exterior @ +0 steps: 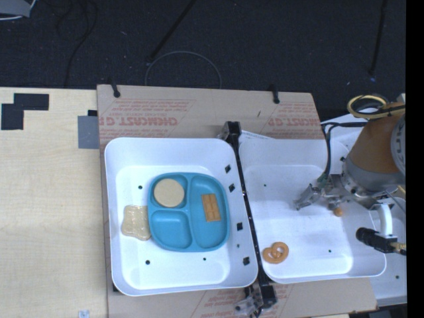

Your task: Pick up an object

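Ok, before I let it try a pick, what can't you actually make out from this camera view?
- Gripper: too small and blurred to tell open from shut.
- Small orange thing beside the gripper: too small to identify.
- Arm: cut off at the right.
- Pale item left of the blue tray: shape unclear.

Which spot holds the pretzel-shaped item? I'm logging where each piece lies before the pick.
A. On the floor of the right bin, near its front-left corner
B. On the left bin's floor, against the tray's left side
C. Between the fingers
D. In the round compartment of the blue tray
A: the pretzel-shaped item lies on the floor of the right bin, apart from the blue tray in the left bin.
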Robot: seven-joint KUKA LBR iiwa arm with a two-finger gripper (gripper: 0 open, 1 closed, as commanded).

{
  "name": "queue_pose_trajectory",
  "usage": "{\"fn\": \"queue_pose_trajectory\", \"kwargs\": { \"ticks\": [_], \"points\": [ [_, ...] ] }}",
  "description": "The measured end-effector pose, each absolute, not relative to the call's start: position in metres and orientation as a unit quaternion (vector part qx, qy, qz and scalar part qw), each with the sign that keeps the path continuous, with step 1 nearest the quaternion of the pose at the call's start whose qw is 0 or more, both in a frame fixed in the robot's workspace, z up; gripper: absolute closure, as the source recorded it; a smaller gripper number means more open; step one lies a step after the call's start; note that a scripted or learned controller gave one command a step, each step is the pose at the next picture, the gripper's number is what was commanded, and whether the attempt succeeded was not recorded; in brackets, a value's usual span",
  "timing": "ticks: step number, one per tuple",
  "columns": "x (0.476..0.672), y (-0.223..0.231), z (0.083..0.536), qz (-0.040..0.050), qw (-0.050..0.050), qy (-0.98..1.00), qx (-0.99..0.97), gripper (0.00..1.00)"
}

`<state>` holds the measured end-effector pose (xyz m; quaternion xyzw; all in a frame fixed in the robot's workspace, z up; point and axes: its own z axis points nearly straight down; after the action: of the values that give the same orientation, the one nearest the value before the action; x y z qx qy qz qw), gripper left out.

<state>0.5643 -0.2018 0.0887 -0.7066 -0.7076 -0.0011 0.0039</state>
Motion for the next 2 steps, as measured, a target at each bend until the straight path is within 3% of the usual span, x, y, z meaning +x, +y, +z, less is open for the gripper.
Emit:
{"fn": "queue_pose_trajectory", "kwargs": {
  "ticks": [1, 2],
  "points": [
    [0.564, -0.203, 0.099, -0.0002, 0.002, -0.707, -0.707, 1.0],
    [0.561, -0.207, 0.142, -0.0003, -0.001, -0.706, -0.708, 1.0]
  ]
}}
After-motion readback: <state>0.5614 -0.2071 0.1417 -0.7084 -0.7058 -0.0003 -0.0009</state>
